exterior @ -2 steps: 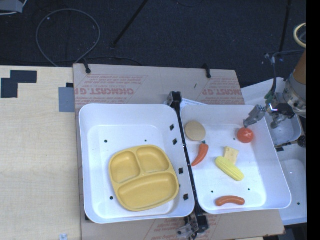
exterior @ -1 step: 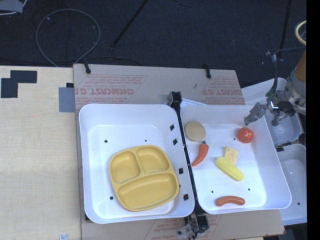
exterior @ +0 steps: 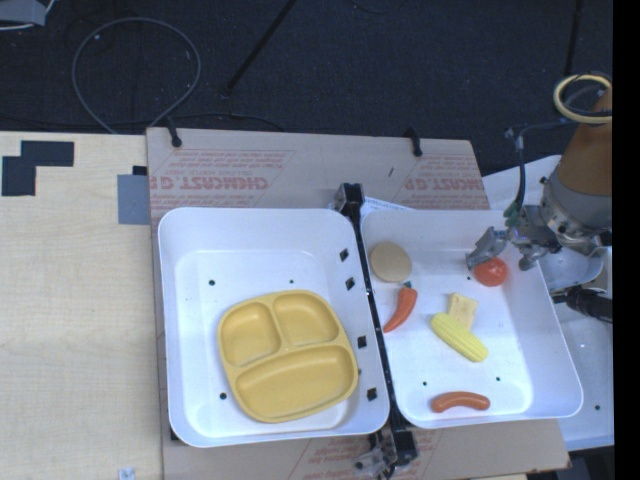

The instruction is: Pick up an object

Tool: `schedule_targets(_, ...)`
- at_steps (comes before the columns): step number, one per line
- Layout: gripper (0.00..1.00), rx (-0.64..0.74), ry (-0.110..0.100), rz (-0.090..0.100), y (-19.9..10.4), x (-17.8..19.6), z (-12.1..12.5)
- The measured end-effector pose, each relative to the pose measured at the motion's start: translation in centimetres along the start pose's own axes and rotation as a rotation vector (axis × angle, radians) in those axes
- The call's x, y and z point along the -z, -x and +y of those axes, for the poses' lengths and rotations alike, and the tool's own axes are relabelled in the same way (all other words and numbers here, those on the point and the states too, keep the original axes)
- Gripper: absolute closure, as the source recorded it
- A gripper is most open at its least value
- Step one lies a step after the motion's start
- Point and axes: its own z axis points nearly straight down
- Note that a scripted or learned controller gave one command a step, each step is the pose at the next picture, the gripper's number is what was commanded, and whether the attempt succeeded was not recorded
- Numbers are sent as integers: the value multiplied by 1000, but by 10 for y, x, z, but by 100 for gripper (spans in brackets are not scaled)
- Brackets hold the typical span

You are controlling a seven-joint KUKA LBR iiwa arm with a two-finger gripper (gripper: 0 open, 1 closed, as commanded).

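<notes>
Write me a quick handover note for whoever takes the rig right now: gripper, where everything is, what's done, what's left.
Gripper: low over the right bin's far right side, at the red tomato; a grasp isn't confirmed.
Right bin: tomato, tan round piece, orange-red pepper, corn cob, yellow wedge, sausage.
Left bin: yellow divided plate.
Done: arm reached the tomato.
Left: grip and lift.

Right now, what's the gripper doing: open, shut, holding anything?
Gripper: over the red tomato in the right bin; open or closed cannot be told.
</notes>
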Motion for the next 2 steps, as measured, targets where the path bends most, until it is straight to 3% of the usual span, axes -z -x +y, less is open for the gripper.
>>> schedule_targets(1,0,2,0,0,-5,-48,7)
schedule_targets(2,0,-1,14,-5,-3,-66,10)
